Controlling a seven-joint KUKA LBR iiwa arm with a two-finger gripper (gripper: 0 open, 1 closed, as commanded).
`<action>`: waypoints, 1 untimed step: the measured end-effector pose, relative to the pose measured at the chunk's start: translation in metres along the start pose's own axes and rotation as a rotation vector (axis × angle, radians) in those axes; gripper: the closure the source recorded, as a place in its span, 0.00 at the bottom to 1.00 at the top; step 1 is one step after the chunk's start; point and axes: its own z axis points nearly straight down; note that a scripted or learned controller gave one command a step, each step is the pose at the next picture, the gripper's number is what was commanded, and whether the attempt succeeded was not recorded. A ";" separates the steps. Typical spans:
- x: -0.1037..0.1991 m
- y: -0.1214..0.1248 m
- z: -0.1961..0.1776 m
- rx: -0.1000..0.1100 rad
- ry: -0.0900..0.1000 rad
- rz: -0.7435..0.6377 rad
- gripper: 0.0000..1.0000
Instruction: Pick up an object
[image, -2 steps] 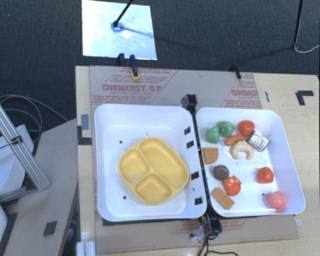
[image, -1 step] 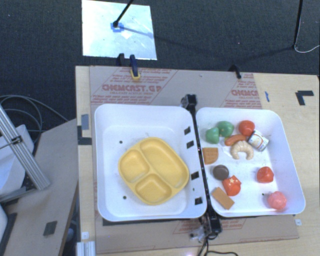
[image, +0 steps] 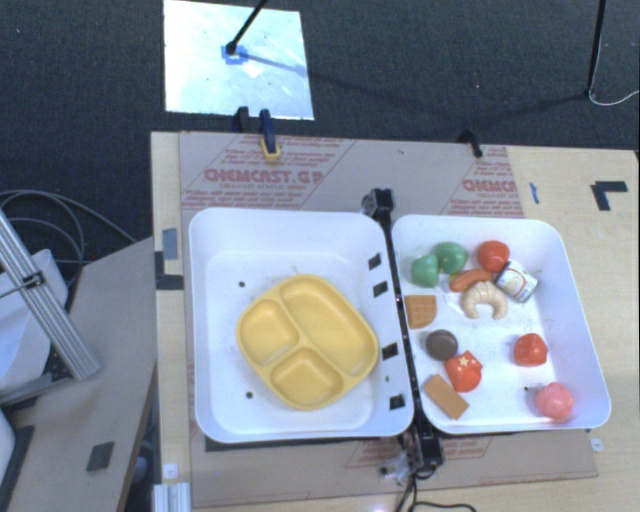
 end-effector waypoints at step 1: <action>0.000 0.001 -0.012 -0.005 -0.002 -0.003 1.00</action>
